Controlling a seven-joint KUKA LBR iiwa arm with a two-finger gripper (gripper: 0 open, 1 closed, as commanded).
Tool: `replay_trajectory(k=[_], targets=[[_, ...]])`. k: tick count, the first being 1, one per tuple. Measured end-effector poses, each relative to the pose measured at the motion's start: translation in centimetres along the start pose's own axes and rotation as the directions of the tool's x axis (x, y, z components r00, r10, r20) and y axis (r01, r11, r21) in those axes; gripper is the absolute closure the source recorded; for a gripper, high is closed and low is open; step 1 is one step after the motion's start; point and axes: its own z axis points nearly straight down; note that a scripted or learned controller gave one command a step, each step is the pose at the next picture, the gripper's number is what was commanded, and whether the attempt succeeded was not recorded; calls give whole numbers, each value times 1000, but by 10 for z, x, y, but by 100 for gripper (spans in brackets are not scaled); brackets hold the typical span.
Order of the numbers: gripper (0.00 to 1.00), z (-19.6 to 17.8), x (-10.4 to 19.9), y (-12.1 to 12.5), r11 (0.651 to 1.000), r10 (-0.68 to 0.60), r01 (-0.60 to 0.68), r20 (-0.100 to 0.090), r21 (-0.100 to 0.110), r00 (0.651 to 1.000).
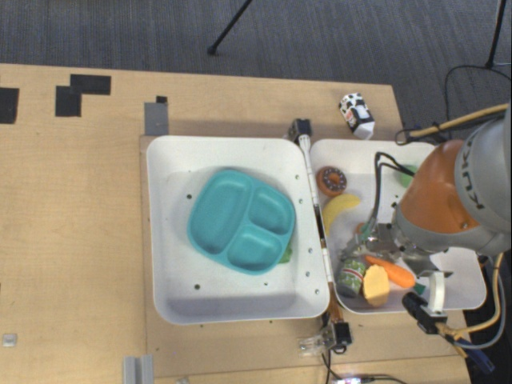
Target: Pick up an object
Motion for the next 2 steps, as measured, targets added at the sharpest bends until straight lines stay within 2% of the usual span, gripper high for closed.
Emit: replay_trajectory(k=[1, 2], targets=[[0, 1, -23, 40, 908, -419, 419, -3, 3, 908], [100, -11, -22, 42, 908, -419, 419, 0, -3, 908]])
